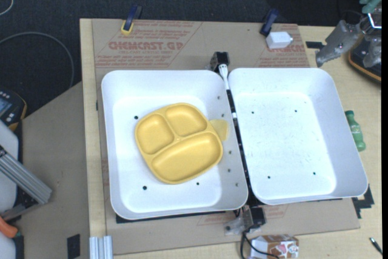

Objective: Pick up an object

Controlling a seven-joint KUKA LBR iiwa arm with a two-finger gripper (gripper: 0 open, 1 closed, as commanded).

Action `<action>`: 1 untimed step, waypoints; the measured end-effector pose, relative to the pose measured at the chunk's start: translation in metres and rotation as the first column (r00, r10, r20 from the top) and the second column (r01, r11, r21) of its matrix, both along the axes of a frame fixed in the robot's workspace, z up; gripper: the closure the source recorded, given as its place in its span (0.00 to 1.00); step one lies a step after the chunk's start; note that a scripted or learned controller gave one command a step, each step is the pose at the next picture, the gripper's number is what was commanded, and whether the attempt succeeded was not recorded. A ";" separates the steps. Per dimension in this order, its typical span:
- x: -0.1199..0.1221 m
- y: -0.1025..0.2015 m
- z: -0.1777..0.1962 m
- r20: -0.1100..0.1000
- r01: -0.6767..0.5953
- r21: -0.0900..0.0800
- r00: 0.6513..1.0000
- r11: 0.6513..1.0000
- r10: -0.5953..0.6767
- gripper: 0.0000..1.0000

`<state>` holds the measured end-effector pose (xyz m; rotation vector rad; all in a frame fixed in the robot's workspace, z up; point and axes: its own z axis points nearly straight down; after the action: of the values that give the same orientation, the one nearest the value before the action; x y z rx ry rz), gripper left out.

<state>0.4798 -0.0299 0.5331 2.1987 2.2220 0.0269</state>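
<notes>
The left bin (115, 148) holds a yellow 3-compartment tray (177, 142) at its center, with bare floor at 6 and 9 o'clock. The tool (339, 45) sits at 2 o'clock beyond the right bin (291, 136); whether it grips, I cannot tell.

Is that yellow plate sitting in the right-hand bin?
No, the yellow divided plate lies in the left bin, while the right bin has no plate in it.

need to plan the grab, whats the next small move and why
Probably swing the gripper left toward the yellow divided plate. The plate lies flat in the left bin, while the gripper sits off beyond the right bin's far corner.
</notes>
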 end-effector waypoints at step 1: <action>0.000 -0.004 0.001 -0.017 0.009 -0.002 1.000 1.000 -0.009 1.00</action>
<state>0.4802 -0.0338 0.5341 2.2157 2.2199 0.0055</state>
